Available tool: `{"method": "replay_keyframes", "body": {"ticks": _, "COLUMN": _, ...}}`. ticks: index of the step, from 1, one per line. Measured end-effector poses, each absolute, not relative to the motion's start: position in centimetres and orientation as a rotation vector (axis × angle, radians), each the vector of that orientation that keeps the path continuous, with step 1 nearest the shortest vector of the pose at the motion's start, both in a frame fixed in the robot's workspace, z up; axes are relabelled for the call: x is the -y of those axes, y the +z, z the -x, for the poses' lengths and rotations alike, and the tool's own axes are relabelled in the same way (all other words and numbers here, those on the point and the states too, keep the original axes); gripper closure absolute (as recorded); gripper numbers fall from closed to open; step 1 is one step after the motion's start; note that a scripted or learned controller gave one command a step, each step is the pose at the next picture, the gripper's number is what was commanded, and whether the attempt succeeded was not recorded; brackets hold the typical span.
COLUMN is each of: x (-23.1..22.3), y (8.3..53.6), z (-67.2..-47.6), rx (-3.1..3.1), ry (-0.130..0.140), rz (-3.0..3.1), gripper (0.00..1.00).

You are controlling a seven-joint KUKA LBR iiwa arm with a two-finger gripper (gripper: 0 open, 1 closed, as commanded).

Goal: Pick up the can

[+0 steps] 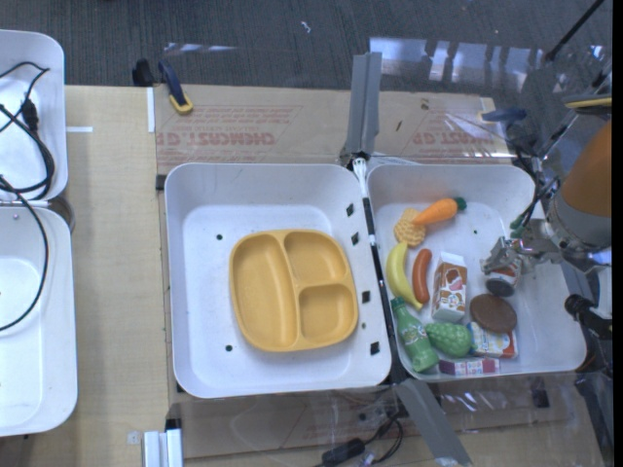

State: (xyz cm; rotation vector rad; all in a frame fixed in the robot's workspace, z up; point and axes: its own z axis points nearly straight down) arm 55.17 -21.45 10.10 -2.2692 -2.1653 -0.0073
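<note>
Two white bins side by side: left bin [195,261], right bin [545,343]. One yellow divided tray [292,288], three compartments, in left bin. In right bin: one carrot [438,211], one waffle-like piece [410,230], one banana [397,272], one sausage [421,275], one small carton [450,288], one brown round disc [493,312], one can [501,280], one green bottle [415,337], one green bumpy piece [450,338], one flat packet [493,343]. One gripper [508,254].

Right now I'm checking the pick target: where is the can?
The can stands in the right bin, near its right side, directly under the pincer, just above the brown cookie.
</note>
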Motion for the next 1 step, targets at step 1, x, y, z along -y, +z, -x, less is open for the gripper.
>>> {"method": "replay_keyframes", "body": {"ticks": 1, "x": 18.54, "y": 22.79, "z": -61.46, "rx": 2.111, "ry": 0.004, "rz": 2.327, "gripper": 1.0}}
